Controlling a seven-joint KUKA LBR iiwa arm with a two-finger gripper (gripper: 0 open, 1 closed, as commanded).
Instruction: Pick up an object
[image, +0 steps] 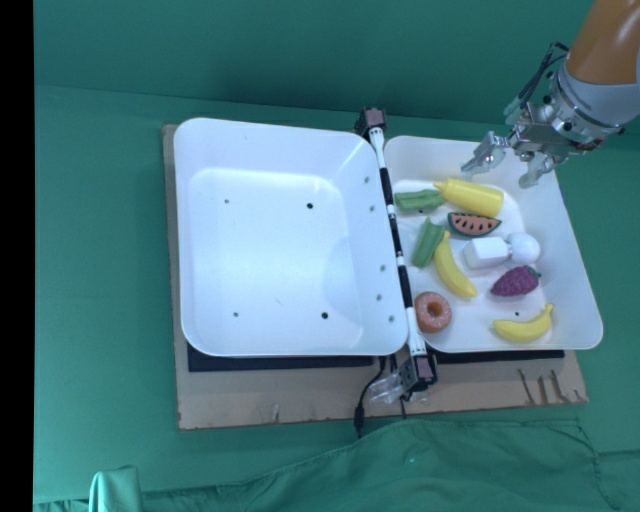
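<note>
Right bin (575, 262): toy food (bananas (452, 268), donut (433, 312)) | jaws (512, 161) spread above

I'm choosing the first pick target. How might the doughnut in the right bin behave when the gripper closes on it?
The doughnut lies flat near the right bin corner, so it probably won't roll. Its rounded, glossy-looking rim may slip between the fingers. It looks like toy food, so likely light and stiff. The gripper hangs open over the far end.
</note>
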